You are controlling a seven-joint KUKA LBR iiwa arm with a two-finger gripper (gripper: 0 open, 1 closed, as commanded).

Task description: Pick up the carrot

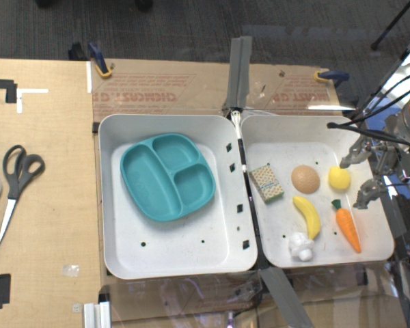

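The orange carrot (348, 229) with a green top lies near the front right corner of the right bin (280, 139), its tip pointing toward the front. My gripper (360, 175) hovers at the bin's right side, just behind and to the right of the carrot and apart from it. Its two fingers (366, 193) stand open with nothing held between them. A yellow lemon (339, 178) sits just left of the fingertips.
The right bin also holds a banana (307, 216), a brown egg-shaped thing (305, 179), a small patterned box (267, 183) and a white lump (301, 247). A teal divided plate (167, 176) lies in the left bin (109, 203). Scissors (14, 183) rest on the bench at far left.
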